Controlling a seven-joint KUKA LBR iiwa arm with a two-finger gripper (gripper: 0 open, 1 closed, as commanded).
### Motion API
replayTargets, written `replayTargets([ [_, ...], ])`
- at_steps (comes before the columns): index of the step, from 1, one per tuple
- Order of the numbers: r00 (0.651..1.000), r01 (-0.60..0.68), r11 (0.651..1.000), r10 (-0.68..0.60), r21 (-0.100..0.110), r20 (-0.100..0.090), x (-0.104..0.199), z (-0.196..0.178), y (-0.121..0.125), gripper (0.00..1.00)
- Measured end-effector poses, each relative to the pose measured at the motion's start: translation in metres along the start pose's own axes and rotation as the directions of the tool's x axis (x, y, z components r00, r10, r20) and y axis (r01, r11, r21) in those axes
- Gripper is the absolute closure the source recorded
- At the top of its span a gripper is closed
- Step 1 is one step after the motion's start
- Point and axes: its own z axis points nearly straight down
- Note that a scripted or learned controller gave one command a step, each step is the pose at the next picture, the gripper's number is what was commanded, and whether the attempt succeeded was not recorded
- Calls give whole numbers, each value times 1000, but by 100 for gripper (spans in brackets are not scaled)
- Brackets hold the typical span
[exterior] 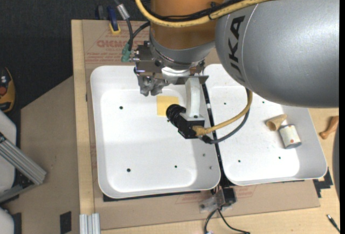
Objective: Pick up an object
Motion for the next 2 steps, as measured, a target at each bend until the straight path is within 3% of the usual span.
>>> replayTargets([
  [1, 1000, 2, 1000, -2, 12, 3, -1, 42, -49, 100],
  [2, 1000, -1, 1000, 1, -5, -1, 0, -5, 17, 100],
])
